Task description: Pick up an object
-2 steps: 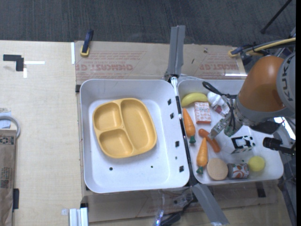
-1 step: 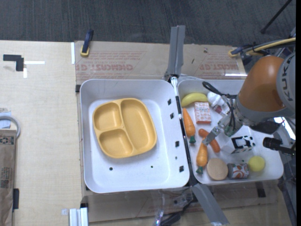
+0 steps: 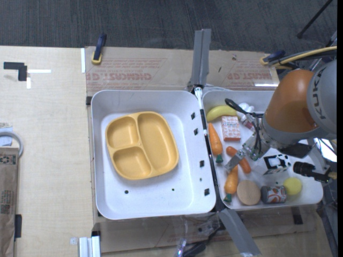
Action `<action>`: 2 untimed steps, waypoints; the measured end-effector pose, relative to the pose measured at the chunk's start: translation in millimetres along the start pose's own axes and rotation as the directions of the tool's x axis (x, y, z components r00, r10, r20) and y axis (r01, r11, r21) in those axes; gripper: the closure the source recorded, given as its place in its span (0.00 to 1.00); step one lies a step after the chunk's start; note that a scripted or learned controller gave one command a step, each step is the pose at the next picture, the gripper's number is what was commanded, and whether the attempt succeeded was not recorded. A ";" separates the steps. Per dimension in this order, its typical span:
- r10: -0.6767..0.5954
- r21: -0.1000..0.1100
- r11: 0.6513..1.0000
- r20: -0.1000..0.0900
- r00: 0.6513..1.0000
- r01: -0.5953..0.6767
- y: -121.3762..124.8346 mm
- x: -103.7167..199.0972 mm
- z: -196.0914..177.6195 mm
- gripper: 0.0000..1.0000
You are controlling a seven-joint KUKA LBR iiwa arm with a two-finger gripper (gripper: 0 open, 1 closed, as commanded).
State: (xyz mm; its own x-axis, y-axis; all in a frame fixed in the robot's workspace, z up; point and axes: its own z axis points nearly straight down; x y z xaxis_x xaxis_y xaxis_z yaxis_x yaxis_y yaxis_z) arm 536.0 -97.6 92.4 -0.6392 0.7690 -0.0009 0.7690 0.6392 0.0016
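The right bin (image 3: pixel 317 197) holds several toy foods: a yellow banana (image 3: pixel 221 112), a pink and white box (image 3: pixel 231 128), a long orange carrot (image 3: pixel 215 138), a short carrot (image 3: pixel 244 165), another carrot (image 3: pixel 231 180), a tan round disc (image 3: pixel 248 193), a red and white can (image 3: pixel 274 195) and a yellow ball (image 3: pixel 292 186). My gripper (image 3: pixel 235 161) reaches down into the middle of this bin. Its tip sits right at the short carrot, between the long carrot and the can. I cannot make out anything held in it.
The left bin (image 3: pixel 107 197) bears a yellow three-compartment plate (image 3: pixel 142 144). A grey divider (image 3: pixel 201 58) runs between the bins at the back. A black-handled utensil (image 3: pixel 236 106) lies near the banana. The orange-banded arm (image 3: pixel 292 108) covers the right bin's back right part.
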 end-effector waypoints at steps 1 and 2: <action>0.004 -0.001 1.000 0.001 1.000 -0.004 -0.1 -1.1 -9.3 1.00; 0.212 0.002 0.977 0.000 0.977 -0.212 66.1 36.4 -99.0 1.00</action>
